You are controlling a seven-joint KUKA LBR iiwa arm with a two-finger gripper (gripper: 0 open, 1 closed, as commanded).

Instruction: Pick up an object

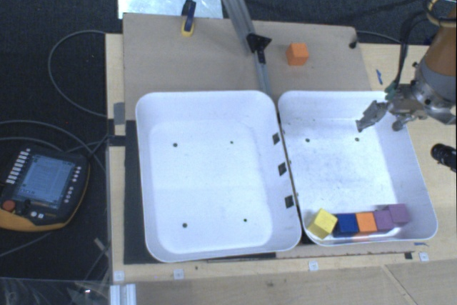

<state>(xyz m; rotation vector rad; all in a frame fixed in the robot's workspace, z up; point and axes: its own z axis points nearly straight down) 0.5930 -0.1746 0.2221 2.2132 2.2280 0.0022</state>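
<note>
**Kid:** What do you see from the top camera?

**Me:** I see two white bins side by side. The left bin (207,175) has nothing I want. In the right bin (335,161) there is a row of blocks along the near wall: a yellow block (323,223), a blue block (347,224), an orange block (366,222) and a purple block (395,215). They touch each other. My gripper (385,118) hangs over the far right part of that bin, well apart from the row. Its two fingers are spread, and nothing is between them.

**Kid:** So which one do you grab?

**Me:** I think the yellow block is best. It sits at the end of the row and is turned a bit, so one side is free. I would bring the gripper over it, go down straight, then squeeze.

**Kid:** What is tricky?

**Me:** The blocks hug the near wall, so a finger could bump the rim. The middle blocks leave no gap for fingers.

**Kid:** Is there room to move?

**Me:** Yes. The middle of the right bin is bare. There is one more orange cube (298,53) on the board behind the bins, near a slanted pole (235,0).
</note>
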